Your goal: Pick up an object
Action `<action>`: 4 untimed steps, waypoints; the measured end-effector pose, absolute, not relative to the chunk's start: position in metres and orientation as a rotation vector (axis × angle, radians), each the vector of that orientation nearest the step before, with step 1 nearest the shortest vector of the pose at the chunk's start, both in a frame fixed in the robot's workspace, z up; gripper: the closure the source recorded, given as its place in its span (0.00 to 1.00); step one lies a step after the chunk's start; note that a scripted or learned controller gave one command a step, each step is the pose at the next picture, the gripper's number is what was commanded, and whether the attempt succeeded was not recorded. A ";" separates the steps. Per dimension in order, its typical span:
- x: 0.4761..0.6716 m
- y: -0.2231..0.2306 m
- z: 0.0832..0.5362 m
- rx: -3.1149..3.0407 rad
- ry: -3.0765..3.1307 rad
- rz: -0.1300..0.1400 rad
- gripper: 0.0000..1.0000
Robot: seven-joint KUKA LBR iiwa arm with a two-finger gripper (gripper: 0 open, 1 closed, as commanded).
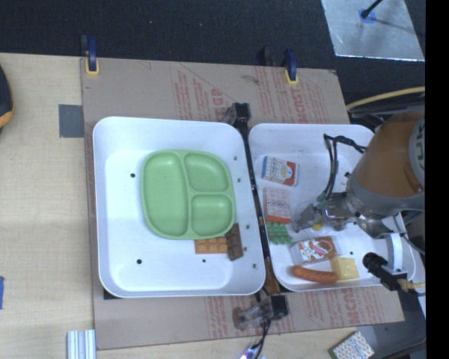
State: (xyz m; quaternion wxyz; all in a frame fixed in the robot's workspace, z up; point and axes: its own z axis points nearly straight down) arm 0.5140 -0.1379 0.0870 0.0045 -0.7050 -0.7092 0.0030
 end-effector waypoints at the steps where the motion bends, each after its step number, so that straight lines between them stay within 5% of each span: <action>1: 0.536 -0.164 0.092 -2.218 -2.226 0.001 0.00; 2: 0.535 -0.164 0.103 -2.214 -2.227 0.003 1.00; 3: 0.535 -0.164 0.103 -2.213 -2.229 0.004 0.00; 4: 0.480 -0.143 0.091 -2.209 -2.221 0.007 0.00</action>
